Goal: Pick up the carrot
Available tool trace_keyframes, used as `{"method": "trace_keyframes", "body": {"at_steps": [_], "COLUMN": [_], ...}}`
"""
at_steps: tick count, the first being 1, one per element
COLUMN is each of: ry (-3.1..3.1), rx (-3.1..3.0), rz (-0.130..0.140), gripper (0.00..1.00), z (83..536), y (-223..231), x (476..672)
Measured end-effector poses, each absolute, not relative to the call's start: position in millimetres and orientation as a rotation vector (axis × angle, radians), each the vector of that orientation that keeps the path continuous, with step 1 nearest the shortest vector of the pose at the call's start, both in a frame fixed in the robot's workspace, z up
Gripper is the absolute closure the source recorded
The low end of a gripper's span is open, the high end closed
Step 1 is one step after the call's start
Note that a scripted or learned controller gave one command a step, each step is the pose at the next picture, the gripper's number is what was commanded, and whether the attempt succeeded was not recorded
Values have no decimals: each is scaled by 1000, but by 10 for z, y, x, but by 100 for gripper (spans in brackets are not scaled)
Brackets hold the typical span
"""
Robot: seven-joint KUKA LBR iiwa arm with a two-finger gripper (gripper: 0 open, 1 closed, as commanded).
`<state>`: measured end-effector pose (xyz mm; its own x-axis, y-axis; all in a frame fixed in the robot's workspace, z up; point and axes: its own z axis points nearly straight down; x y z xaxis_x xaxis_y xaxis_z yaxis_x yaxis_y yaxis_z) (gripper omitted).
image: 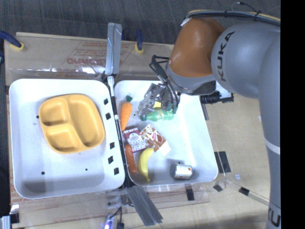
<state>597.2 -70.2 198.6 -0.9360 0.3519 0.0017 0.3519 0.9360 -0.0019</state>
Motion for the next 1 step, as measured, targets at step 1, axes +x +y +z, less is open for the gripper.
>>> {"method": "trace_keyframes", "body": {"at_steps": [1], "ry": [-3111], "rx": [-429], "rz": [1], "gripper": [100], "z": [1896], "y": [-25], "x": [6231]}}
